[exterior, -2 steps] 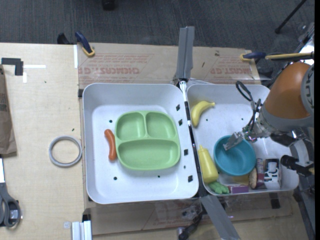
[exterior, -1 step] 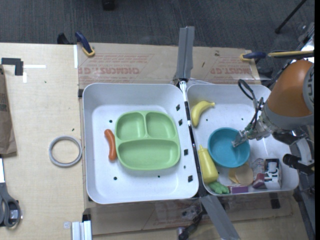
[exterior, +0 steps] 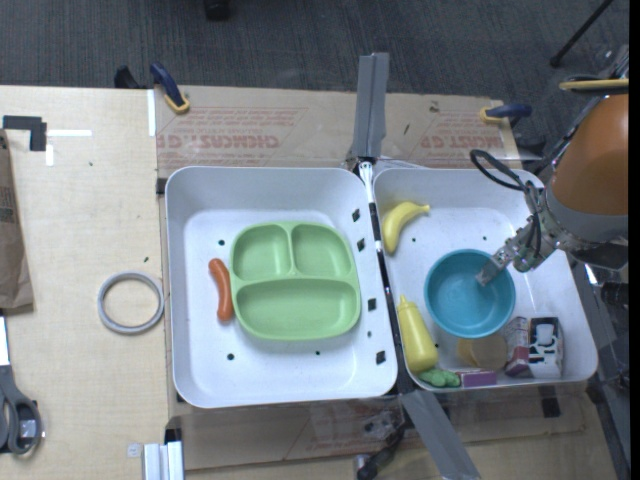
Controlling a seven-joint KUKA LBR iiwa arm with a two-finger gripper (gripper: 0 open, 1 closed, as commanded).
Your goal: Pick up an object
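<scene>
I see the blue bowl (exterior: 468,296) sitting mouth-up in the right bin (exterior: 560,366), round with no long axis, and my claw (exterior: 497,264) is at its right rim; I cannot tell its state. A banana (exterior: 398,222) lies beyond, a yellow bottle (exterior: 415,336) left, and a small carton (exterior: 541,346) whose print is unreadable.

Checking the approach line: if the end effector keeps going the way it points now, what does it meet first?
Most likely the blue bowl: the end effector points down-left over its right rim, toward its inside. Its height above the bowl is unclear from this view.
</scene>
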